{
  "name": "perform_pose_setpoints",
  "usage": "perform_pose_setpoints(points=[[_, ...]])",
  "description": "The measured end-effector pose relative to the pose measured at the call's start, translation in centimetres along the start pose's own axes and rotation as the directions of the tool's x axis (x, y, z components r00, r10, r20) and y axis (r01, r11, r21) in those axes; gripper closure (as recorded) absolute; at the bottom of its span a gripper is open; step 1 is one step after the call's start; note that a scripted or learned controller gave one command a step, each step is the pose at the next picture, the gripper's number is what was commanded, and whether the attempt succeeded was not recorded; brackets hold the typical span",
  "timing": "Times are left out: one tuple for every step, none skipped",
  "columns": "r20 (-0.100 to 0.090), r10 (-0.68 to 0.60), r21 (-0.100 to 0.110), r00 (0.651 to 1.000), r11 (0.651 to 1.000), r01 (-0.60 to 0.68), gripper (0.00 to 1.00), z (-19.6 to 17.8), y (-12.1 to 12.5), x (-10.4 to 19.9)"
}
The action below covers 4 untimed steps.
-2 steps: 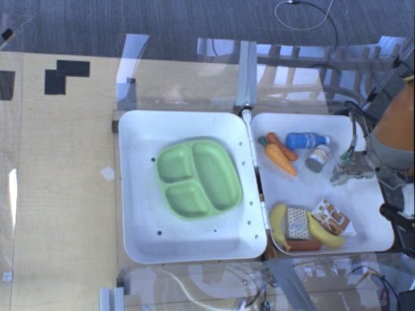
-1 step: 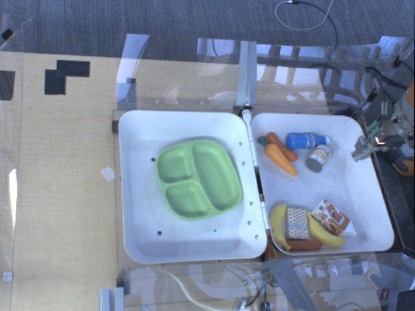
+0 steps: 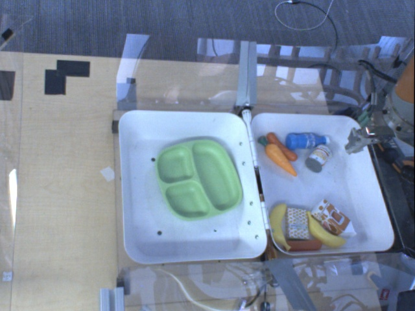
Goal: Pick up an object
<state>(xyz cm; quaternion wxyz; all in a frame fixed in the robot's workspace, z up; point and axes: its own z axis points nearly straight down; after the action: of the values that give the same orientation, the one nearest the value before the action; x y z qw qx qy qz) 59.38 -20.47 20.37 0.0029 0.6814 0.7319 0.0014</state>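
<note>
GRIPPER: your gripper [image 3: 358,138] hangs over the right bin's [image 3: 373,193] far right rim; finger state unreadable | TARGET: small can [image 3: 317,158] sits just left of it, beside blue bottle [image 3: 306,140] | AXIS: bottle lies left-right | MOVE: reach left.

The arm [image 3: 403,92] reaches in from the right, wrist angled low.

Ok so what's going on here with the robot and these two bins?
The arm's claw sits at the right bin's far right edge, with nothing visibly between its fingers. That bin holds carrots, a blue bottle, a small can, bananas and snack packs. The left bin holds a green divided plate.
</note>
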Motion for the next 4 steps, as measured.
perform_pose_setpoints(points=[[0.002, -0.118, -0.002, 0.993, 0.993, 0.118, 1.0, -5.3, -0.4, 0.0], [0.002, -0.105, -0.003, 0.995, 0.995, 0.105, 1.0, -16.5, 1.9, -0.2], [-0.001, -0.076, 0.002, 0.997, 0.997, 0.076, 1.0, -2.8, 3.8, -0.2], [-0.001, -0.269, -0.001, 0.963, 0.963, 0.269, 1.0, -4.0, 2.2, 6.8]])
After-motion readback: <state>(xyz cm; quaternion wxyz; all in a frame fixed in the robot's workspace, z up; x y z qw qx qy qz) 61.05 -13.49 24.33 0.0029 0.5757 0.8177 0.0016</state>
